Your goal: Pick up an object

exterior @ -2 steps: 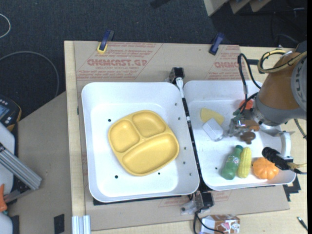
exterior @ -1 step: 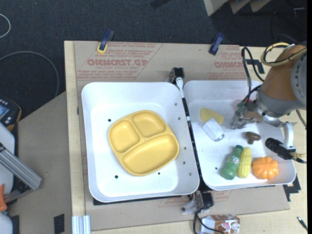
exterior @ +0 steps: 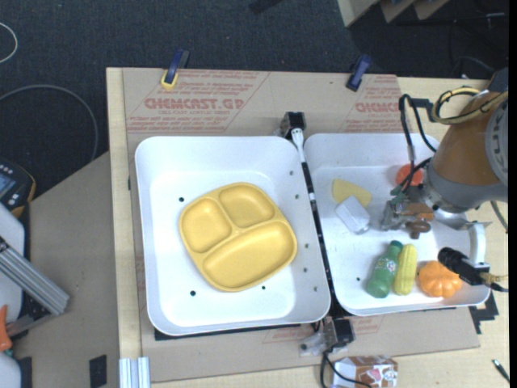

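My gripper (exterior: 397, 215) is down inside the right bin (exterior: 323, 217), reaching in from the right under the orange band of the arm (exterior: 464, 148). It sits just right of a small white block (exterior: 352, 215) and above a green bottle (exterior: 381, 272). A yellow wedge (exterior: 349, 191) lies left of it, near the bin's back. A yellow corn cob (exterior: 405, 267) and an orange pumpkin-like toy (exterior: 438, 279) lie at the bin's front. A small brown item (exterior: 418, 226) rests right beside the gripper, and a red-orange item (exterior: 408, 175) peeks out behind it.
The left bin (exterior: 153, 217) holds a yellow divided plate (exterior: 237, 236). A black divider bar (exterior: 305, 176) runs between the two bins. Cables (exterior: 416, 128) loop over the arm near the right bin's back corner.
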You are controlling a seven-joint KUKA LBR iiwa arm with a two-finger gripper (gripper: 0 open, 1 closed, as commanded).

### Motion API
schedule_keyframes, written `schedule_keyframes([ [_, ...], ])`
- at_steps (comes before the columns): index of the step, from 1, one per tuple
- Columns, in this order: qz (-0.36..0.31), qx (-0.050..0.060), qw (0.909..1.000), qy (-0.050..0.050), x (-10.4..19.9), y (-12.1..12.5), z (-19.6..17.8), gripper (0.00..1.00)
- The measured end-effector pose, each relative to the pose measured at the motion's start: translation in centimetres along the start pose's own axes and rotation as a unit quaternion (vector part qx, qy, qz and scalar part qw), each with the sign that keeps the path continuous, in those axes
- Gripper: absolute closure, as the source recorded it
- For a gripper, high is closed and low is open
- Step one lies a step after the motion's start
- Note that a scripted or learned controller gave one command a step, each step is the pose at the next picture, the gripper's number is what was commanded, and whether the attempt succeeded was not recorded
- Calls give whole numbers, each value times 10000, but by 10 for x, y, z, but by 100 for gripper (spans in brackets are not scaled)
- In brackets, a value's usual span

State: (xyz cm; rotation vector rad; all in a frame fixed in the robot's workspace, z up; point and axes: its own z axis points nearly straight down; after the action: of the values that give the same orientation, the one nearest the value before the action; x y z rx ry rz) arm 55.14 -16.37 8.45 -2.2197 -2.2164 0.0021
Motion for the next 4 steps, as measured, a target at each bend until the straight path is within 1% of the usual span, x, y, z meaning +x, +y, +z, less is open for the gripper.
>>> schedule_keyframes([
  [1, -3, -24, 10000, -10, -1, 2, -11, 100],
  [2, -29, -6, 10000, 5, 58, -16, -28, 100],
  [3, -39, -49, 10000, -4, 119, -39, -114, 100],
  [4, -42, -46, 10000, -1, 173, -53, -155, 100],
])
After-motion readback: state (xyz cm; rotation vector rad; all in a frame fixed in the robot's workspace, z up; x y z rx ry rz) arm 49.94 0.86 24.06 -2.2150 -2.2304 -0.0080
